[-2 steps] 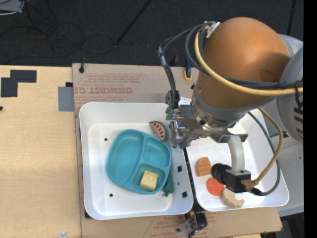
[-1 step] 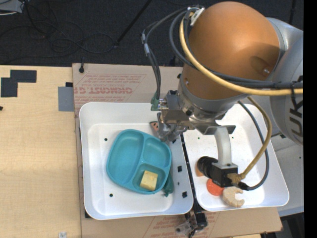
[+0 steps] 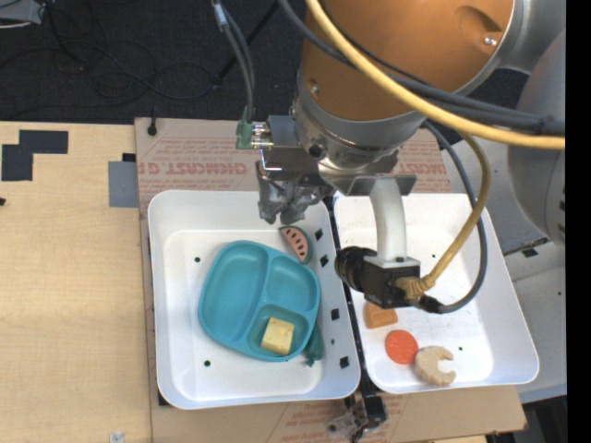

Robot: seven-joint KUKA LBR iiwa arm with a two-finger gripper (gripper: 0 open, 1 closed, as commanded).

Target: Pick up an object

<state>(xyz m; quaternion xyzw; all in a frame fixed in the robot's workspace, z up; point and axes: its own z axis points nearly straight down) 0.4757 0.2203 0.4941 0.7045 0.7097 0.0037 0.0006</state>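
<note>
The nearest thing for you to pick is the watermelon slice (image 3: 295, 243), lying in the left bin (image 3: 175, 247) at about one o'clock from the blue plate (image 3: 249, 293), just beside its rim. The gripper (image 3: 286, 206) is hanging just above the slice, at its eleven o'clock, and you cannot tell from here how its claw is standing. A yellow block (image 3: 277, 336) is sitting in the plate's five o'clock compartment. In the right bin (image 3: 499, 284), an orange wedge (image 3: 379, 317), a red disc (image 3: 401, 346) and a tan ring piece (image 3: 434, 365) are lying close together toward six o'clock.

Watch for this: the slice is lying between the plate and the wall dividing the bins, so I judge a descending claw could catch either one and knock the slice aside.

Red mirrored print is running across the cardboard (image 3: 199, 164) at twelve o'clock; it is not readable.
</note>
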